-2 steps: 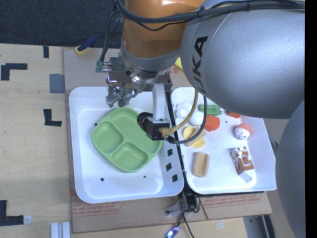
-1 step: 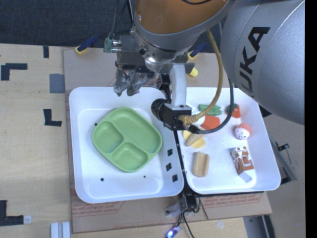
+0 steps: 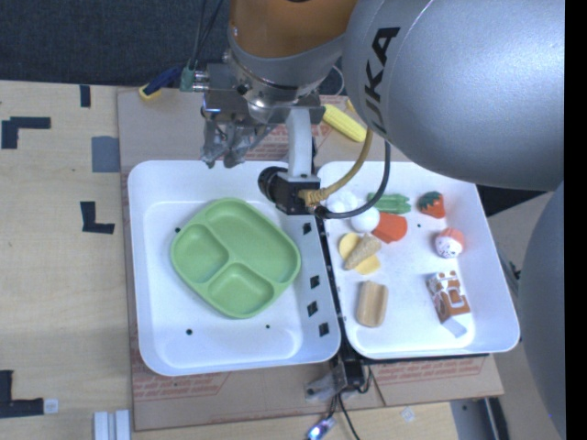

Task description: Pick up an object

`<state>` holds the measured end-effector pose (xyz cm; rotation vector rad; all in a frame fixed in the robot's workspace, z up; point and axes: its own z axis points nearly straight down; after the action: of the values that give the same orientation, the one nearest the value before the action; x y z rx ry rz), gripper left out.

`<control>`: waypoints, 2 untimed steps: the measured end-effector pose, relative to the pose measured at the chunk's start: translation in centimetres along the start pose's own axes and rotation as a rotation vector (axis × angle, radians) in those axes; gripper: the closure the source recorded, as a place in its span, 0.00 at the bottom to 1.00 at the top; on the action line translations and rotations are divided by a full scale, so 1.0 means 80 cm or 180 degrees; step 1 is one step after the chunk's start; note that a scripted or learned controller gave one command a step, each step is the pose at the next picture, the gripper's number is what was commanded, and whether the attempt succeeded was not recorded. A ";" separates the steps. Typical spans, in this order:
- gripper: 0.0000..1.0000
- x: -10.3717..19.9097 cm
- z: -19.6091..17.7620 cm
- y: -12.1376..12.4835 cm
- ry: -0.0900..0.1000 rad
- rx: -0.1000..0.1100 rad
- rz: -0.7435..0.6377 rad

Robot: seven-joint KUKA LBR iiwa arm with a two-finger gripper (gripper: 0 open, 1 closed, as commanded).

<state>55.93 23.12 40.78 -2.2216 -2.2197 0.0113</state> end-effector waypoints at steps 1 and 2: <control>1.00 -0.014 0.070 0.086 0.0000 0.0004 0.0002; 1.00 0.003 0.157 0.136 0.0001 0.0005 -0.0010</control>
<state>66.78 23.32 28.17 -2.2172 -2.2223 0.0130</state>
